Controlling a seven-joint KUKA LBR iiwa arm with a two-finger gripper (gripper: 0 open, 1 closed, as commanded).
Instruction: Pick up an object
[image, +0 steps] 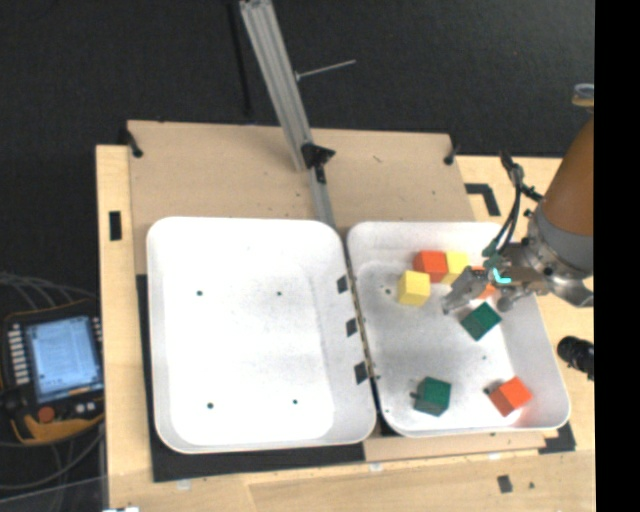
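My gripper (484, 296) hangs over the upper middle of the right bin (392, 330). A dark green block (481, 321) lies tilted just below it, touching or nearly touching it; whether it is held is unclear. To the gripper's left are an orange block (431, 263), a yellow block (413, 288) and a second yellow block (456, 263), partly hidden by the gripper. Near the bin's front sit another green block (432, 395) and an orange block (509, 395).
The left bin (250, 330) stands beside the right one, divided from it by a clipped rim (355, 325). A metal pole (285, 90) slants up from behind the bins. A tablet (62, 355) lies off the bench at far left.
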